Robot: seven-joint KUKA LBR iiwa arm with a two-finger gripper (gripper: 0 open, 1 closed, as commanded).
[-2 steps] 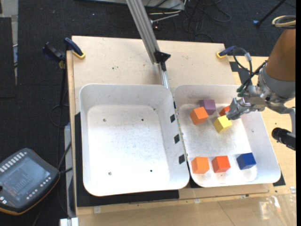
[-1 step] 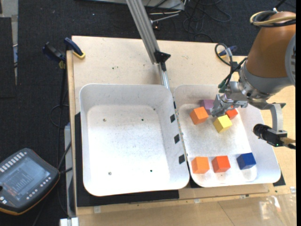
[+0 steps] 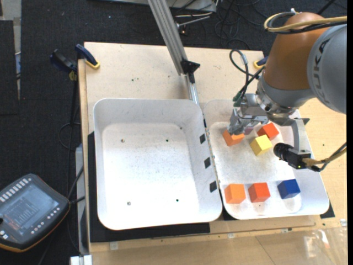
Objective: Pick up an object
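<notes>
Over right bin (image 3: pixel 314 203), gripper (image 3: pixel 238 127) sits low at orange cube (image 3: pixel 233 137) near bin's left wall; finger state impossible to tell. Risk: off-centre contact shoves cube against wall; yellow cube (image 3: pixel 261 144) near, may get bumped.

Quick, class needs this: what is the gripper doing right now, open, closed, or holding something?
Gripper: down in the right bin at an orange block; open, closed or gripping it cannot be told.

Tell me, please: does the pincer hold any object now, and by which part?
It cannot be told. The pincer is low over an orange block in the right bin, touching or nearly so, but no grip shows.
</notes>
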